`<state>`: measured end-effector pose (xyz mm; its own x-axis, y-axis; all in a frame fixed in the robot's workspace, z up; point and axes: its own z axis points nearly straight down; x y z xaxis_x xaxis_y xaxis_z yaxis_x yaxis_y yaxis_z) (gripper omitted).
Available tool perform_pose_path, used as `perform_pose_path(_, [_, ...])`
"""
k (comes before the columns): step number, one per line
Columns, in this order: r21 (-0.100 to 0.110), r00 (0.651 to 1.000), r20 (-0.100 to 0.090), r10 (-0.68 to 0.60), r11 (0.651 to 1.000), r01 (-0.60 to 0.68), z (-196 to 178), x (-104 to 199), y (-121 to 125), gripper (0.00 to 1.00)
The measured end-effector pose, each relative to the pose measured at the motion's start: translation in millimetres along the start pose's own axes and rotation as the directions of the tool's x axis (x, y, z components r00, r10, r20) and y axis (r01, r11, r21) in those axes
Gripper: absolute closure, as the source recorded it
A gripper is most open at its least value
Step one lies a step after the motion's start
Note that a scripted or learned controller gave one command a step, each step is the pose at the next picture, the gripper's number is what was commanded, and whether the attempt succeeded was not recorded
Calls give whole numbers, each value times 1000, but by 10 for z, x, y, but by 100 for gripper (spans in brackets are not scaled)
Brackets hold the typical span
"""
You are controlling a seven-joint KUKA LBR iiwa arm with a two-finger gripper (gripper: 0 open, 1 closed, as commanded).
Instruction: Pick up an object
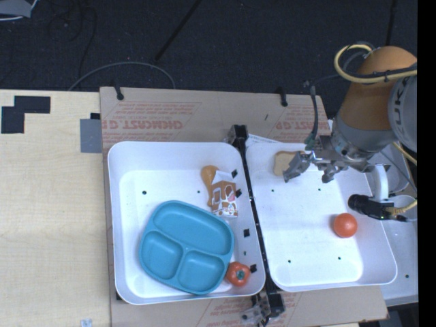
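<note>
**Camera view: empty gripper over right bin, miss risk**

Fingers [291, 171] are seen spread, nothing between them. Gripper [310, 168] hangs just beside the tan piece [282, 162] at the right bin [381, 271] back wall. A descent there could clip the wall or nudge the piece away.

Count: two bins, two tomatoes (right [345, 225], left [238, 274]), one blue tray [185, 246], one packet [223, 199], one tan scrap [209, 175] in the left bin [122, 182].

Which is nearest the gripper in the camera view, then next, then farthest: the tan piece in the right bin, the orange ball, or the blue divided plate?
From the gripper:
1. Tan piece, just to its left, at the right bin's far wall.
2. Orange ball, right bin, toward the near right.
3. Blue divided plate, across the divider in the left bin.
</note>
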<state>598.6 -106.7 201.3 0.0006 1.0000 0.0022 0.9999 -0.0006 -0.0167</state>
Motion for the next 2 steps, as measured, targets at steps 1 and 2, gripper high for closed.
perform_pose_path(1, [-13, 1000, 1, -2, 1000, 2, -78, -2, 27, 0])
perform_pose_path(2, [-9, 1000, 2, 0, 1000, 0, 452, -89, 70, 0])
